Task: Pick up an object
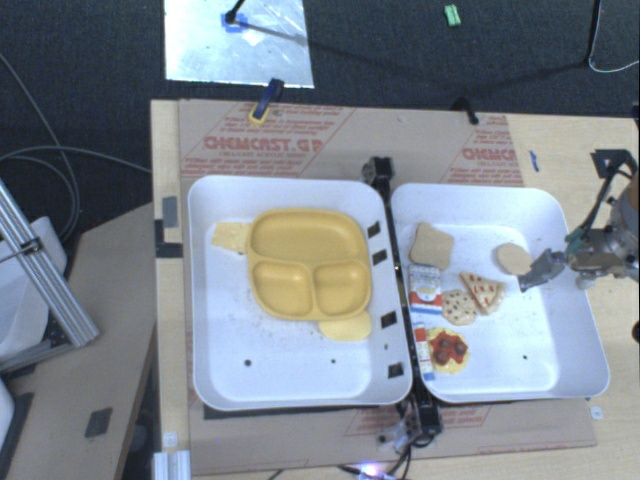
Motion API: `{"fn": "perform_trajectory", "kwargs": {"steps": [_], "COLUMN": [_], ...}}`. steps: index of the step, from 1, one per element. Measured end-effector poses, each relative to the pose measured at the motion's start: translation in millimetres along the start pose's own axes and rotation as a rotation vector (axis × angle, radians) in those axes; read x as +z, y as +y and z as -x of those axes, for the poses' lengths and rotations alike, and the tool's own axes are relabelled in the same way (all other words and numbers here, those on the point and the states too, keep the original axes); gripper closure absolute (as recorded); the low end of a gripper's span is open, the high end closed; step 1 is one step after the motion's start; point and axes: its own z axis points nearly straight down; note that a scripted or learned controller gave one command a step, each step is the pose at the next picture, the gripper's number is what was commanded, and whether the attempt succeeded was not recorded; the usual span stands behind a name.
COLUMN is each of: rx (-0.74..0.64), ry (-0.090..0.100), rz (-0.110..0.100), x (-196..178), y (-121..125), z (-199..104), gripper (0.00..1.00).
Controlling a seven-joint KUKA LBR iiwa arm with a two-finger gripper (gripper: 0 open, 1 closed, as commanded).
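Pizza toy (448, 350) sits low in right bin (560, 368) — hand (535, 271) beside round cracker (513, 259).

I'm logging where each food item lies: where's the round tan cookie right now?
In the camera view, the round tan cookie lies in the right bin, near its right side, just left of the gripper and right of the bread slice.

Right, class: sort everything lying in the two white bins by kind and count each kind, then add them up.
Yellow divided tray: 1
Pale yellow flat pieces beside the tray: 2
Bread slice: 1
Round tan disc: 1
Small carton: 1
Cookie: 1
Pizza wedge: 1
Red-topped piece: 1
Total: 9
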Motion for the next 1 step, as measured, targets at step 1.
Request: {"fn": "perform_trajectory", "kwargs": {"steps": [1], "rx": [-0.001], "ry": [0.001], "rz": [0.003], "x": [166.7], "y": [36.7], "z": [-7.9], "gripper": [0.0]}}
